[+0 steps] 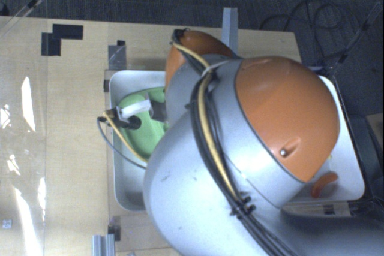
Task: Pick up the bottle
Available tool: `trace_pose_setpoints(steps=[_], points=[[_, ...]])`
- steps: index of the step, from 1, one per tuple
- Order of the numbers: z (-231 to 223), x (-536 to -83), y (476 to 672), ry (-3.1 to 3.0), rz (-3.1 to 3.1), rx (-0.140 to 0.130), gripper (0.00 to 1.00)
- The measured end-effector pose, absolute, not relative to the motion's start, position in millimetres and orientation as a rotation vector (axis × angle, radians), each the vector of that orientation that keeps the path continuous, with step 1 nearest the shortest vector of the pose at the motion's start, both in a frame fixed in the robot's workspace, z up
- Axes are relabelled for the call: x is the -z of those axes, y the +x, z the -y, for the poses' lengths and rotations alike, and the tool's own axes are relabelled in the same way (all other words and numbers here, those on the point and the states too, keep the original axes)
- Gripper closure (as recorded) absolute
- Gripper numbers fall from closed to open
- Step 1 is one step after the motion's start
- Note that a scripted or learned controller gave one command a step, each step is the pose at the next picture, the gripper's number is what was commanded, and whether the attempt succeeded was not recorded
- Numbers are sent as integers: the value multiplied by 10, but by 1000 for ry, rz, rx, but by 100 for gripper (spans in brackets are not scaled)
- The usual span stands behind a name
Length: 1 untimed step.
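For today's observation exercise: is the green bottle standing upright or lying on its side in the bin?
Cannot tell. The arm covers most of the green bottle in the left bin; the green patch showing does not reveal its pose.

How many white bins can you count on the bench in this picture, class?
2. The left bin lies beneath the arm and holds a green bottle. The right bin shows at the arm's right edge. The arm covers much of both, so other things may be hidden.

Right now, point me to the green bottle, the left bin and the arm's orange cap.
green bottle (144, 129): camera view, on its green body.
left bin (123, 183): camera view, on its bare white floor.
orange cap (282, 117): camera view, on its domed top.
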<state>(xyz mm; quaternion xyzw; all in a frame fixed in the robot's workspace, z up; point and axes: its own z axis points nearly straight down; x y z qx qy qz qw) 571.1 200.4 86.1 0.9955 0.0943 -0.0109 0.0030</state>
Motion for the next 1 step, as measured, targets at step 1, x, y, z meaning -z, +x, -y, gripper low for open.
trace_pose_setpoints(steps=[1], points=[[-1982,-868,5634,3123,-291,94,100]])
